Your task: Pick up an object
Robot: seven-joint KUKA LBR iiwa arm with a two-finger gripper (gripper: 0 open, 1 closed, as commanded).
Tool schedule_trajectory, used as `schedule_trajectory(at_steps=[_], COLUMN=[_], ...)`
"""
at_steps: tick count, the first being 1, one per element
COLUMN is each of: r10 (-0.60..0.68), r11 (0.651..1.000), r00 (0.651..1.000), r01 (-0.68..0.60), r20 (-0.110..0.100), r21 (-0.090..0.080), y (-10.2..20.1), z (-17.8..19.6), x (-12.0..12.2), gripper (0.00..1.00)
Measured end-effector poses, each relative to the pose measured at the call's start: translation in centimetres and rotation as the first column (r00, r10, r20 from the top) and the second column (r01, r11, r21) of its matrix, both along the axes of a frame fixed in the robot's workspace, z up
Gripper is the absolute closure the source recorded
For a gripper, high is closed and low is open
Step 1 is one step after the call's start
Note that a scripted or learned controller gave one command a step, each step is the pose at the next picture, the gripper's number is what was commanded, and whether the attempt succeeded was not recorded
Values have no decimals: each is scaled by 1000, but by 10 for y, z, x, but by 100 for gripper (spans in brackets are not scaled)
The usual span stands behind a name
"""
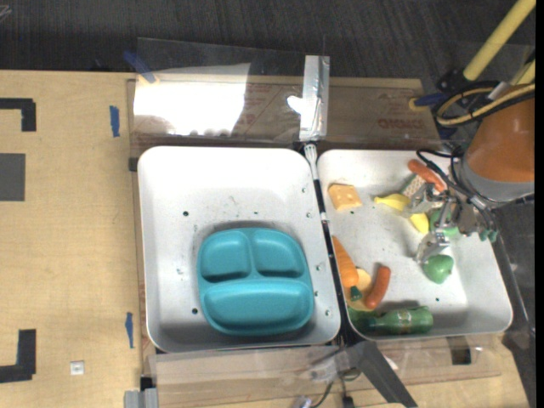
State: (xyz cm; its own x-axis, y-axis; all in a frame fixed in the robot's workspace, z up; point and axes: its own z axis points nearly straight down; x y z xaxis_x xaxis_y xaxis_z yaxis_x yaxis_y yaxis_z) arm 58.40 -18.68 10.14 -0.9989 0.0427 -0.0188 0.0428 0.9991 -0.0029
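Observation:
My gripper (433, 243) hangs low in the right bin (374, 228), near its right side. Its metal fingertips sit just above a green round object (439, 268), touching or nearly touching its top. A yellow banana-like piece (405, 206) lies just left of the wrist. Along the bin's left wall lies an orange carrot (344, 263), with a red sausage (379, 285) beside it. A green bottle (398, 319) lies along the front wall. An orange-tan wedge (344, 195) sits at the back left. Nothing shows between the fingers.
The left bin (170, 185) holds a teal divided tray (254, 279). A metal divider (323, 219) separates the bins. A clear sheet (221, 100) and a silver bracket (315, 92) sit behind them. Cables (476, 92) run at the back right.

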Motion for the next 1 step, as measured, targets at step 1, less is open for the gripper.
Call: schedule_trajectory(at_steps=[1], r10=[-91], r11=[996], r00=[996], r01=[91], r20=[-8], r21=[5], y=[-9], z=[-13], x=[-2], gripper=[0])
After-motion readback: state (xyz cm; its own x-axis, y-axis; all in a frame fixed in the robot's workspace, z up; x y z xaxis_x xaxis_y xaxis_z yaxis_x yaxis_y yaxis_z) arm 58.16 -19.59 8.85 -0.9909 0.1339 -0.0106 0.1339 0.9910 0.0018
